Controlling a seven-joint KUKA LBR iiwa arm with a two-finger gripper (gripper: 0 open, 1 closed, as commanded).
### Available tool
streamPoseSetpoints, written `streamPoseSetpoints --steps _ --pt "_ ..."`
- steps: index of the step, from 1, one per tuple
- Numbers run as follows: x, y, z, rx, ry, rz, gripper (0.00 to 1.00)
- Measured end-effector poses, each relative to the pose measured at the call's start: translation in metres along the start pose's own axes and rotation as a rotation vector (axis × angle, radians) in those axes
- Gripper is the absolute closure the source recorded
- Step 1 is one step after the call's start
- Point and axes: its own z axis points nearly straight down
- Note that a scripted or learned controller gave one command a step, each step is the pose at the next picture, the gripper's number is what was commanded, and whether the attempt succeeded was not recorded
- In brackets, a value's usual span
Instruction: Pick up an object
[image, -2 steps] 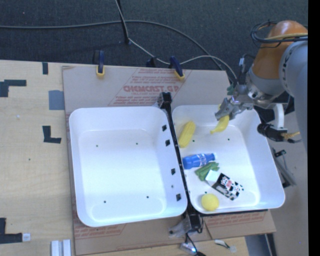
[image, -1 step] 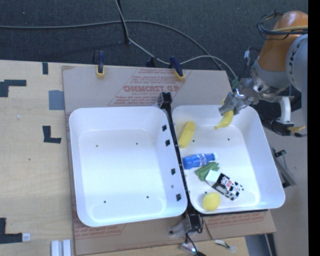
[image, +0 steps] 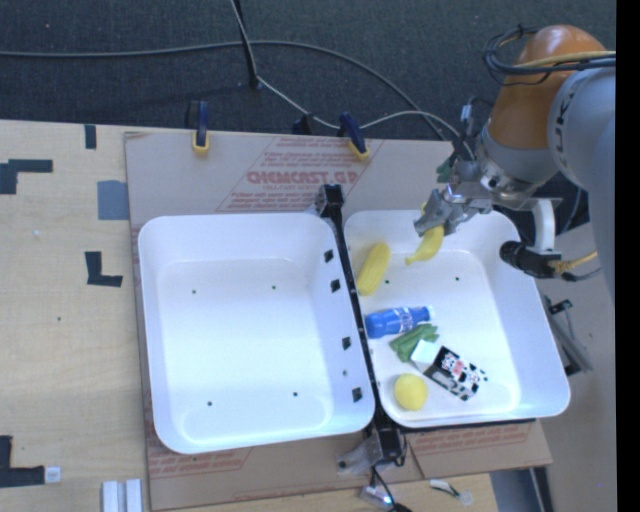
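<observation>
My gripper (image: 437, 228) hangs over the far part of the right bin (image: 520, 330), shut on a small yellow banana-shaped piece (image: 427, 246) that dangles below its fingers, lifted off the bin floor. Lower in the same bin lie a yellow corn-like object (image: 374, 267) beside the divider, a blue bottle (image: 396, 321), a green item (image: 411, 339), a black-and-white box (image: 455, 370) and a yellow lemon (image: 410, 392).
The left bin (image: 240, 330) sits beside the right one, with a black divider clamp strip (image: 345, 300) between them. Cables run across the dark floor behind. Two clamps (image: 201, 130) hold the cardboard sheet at the back edge.
</observation>
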Motion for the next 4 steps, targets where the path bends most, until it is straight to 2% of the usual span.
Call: streamPoseSetpoints --steps 2,3,4 --pt "0.101 -0.022 -0.019 0.0 0.0 -0.001 1.0" --pt "0.161 -0.031 -0.009 0.001 0.001 -0.002 1.0" --pt "0.206 -0.041 -0.015 0.001 0.0 -0.001 1.0"
